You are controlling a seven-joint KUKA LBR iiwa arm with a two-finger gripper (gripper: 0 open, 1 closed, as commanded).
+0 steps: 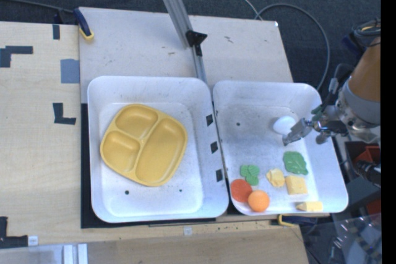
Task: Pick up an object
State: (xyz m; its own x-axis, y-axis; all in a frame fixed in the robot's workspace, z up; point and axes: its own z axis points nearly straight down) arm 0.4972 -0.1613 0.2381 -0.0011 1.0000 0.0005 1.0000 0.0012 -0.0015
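The right bin point(260, 96) holds several small items. A white egg-shaped object point(283, 125) lies near its middle right. Toward the front lie a green leafy piece point(295, 162), a smaller green piece point(250, 172), a red piece point(240, 188), an orange ball point(258, 200) and yellow blocks point(296, 185). My gripper point(308, 135) hovers over the bin's right side, just right of the white object and above the green leafy piece. It is open, and nothing sits between its fingers.
The left bin point(99, 96) holds a yellow divided plate point(144, 143). A slanted metal pole point(173, 0) crosses the back and ends between the bins. Cables run behind the right bin. A small yellow piece point(309, 206) lies at the right bin's front corner.
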